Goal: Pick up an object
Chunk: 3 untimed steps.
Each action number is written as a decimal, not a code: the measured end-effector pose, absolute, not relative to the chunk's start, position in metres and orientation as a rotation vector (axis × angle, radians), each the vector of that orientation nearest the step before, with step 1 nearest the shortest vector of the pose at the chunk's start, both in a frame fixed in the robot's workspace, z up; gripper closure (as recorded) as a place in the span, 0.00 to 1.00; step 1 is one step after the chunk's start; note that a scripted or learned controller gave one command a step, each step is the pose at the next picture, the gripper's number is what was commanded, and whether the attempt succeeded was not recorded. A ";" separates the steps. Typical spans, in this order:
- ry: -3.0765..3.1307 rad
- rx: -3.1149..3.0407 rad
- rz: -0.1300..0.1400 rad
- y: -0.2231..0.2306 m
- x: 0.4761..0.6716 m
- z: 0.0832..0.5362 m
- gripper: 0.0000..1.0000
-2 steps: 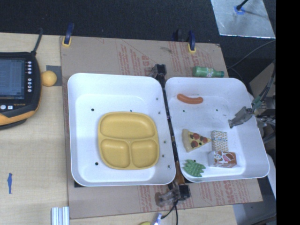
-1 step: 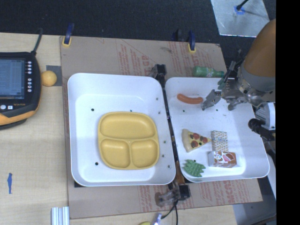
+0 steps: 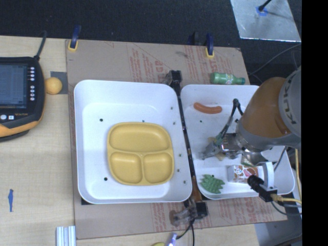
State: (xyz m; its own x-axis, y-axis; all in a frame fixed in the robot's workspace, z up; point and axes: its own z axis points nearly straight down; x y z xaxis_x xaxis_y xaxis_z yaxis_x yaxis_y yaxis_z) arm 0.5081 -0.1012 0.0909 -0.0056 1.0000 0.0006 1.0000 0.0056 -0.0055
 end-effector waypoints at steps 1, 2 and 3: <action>-2.227 -2.214 0.003 -0.093 0.533 0.092 0.00; -2.227 -2.214 0.004 -0.092 0.551 0.092 0.00; -2.230 -2.211 0.007 -0.093 0.551 0.102 1.00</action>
State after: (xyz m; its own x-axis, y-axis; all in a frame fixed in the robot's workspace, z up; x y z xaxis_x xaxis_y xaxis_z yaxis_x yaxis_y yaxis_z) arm 0.5509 -0.0930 0.1020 -0.0087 1.0000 -0.0023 1.0000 0.0087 -0.0036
